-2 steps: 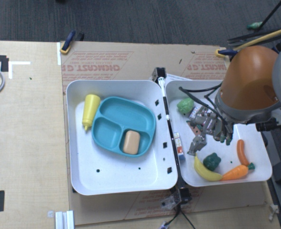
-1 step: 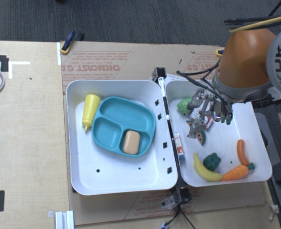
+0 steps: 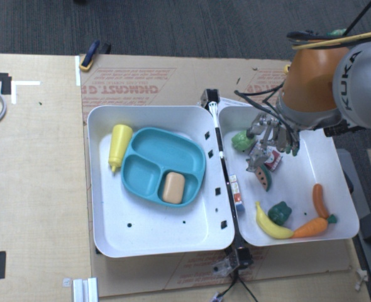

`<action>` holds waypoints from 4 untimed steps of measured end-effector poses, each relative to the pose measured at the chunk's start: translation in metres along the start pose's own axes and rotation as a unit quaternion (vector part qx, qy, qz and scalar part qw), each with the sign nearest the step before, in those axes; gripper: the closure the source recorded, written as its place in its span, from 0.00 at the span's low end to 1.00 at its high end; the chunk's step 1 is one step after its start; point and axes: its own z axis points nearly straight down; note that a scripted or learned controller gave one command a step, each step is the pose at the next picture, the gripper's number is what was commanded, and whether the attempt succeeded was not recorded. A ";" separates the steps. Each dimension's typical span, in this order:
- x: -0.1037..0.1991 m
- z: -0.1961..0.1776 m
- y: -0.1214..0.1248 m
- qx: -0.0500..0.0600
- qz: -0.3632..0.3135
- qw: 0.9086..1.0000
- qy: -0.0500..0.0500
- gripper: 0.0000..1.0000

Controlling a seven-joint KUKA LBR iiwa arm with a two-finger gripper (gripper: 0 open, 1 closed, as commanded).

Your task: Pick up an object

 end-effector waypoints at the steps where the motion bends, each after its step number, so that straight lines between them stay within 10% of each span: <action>1: 0.004 0.005 -0.010 -0.003 -0.042 0.999 -0.011 0.00; 2: 0.001 0.002 -0.008 0.001 -0.226 0.974 -0.008 0.00; 3: 0.056 0.019 -0.013 -0.002 -0.231 0.973 0.008 0.00; 4: 0.055 0.010 -0.013 -0.003 -0.230 0.973 0.006 1.00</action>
